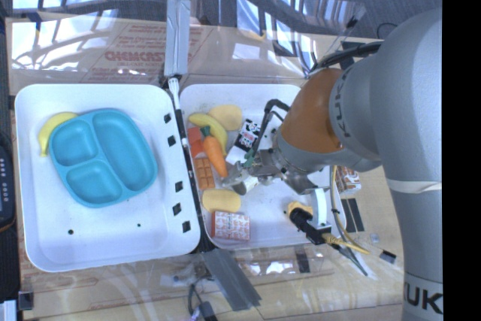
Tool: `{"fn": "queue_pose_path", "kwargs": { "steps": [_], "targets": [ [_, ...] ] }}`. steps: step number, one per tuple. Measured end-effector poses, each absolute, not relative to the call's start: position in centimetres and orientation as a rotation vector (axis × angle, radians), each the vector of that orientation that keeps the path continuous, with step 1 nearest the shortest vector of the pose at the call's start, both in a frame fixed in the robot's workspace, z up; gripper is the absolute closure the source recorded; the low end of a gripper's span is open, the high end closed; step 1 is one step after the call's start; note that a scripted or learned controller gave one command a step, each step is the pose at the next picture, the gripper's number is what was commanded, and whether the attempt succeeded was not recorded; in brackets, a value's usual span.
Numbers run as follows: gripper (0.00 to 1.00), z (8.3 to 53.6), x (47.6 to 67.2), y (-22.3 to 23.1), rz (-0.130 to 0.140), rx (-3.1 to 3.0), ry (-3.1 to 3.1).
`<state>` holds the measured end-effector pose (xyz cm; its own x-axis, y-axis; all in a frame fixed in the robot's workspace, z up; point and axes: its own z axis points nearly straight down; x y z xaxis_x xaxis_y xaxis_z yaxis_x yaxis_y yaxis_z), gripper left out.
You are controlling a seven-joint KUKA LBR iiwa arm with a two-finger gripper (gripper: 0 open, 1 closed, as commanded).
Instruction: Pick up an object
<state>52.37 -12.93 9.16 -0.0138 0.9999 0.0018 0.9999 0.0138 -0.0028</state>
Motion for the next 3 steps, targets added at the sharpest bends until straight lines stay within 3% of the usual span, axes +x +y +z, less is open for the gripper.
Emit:
{"fn": "queue_pose_path", "kwargs": {
  "steps": [1, 2, 3],
  "targets": [
    [1.00, 10.1, 52.4, -12.9, 0.002, -2.198, -2.240],
    [1.00, 9.3, 50.6, -12.1, -0.003, -1.960, -2.455],
    [1.00, 19.5, 58.4, -3.6, -0.009, -2.068, -2.368]
  ]
}}
